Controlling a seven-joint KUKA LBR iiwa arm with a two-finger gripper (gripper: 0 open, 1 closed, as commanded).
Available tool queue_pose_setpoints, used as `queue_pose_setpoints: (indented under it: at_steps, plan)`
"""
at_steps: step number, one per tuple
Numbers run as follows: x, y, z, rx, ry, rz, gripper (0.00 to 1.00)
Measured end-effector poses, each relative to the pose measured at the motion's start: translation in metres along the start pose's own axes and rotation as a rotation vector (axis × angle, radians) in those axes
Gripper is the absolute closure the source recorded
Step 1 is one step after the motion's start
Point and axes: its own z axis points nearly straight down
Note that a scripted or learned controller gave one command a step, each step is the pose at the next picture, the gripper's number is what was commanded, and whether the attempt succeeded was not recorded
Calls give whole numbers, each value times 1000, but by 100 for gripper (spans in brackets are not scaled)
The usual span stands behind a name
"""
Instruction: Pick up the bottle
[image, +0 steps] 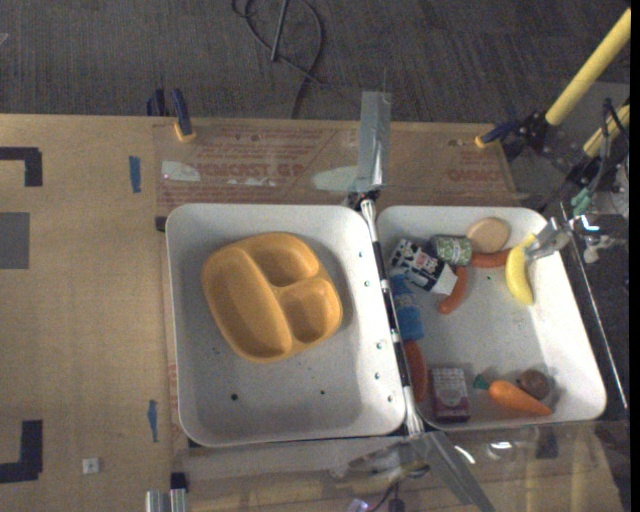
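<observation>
Bottle (406, 320) against right bin's (570, 330) left wall, gripper (548, 240) at far rim, jaw state unclear

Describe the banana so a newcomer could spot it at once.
Look in the right-hand white bin, toward its upper right corner. The banana lies there, just under the round tan disc. It is the bin's one yellow, curved piece; the carrot is orange.

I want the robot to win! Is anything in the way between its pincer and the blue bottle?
Yes. The pincer is over the right bin's top right corner, and the blue bottle lies along its left wall. A banana and a red sausage lie between them.
</observation>
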Motion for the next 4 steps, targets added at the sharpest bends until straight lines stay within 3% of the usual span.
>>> queue_pose_setpoints:
  at_steps: [1, 2, 3, 4]
  plan:
    - [-4, -75, 134, -24, 1, 9, 0]
    - [-13, -74, 118, -39, -21, 16, 100]
    - [9, -17, -3, -3, -2, -101, 100]
    - [-8, -98, -37, 0, 0, -84, 100]
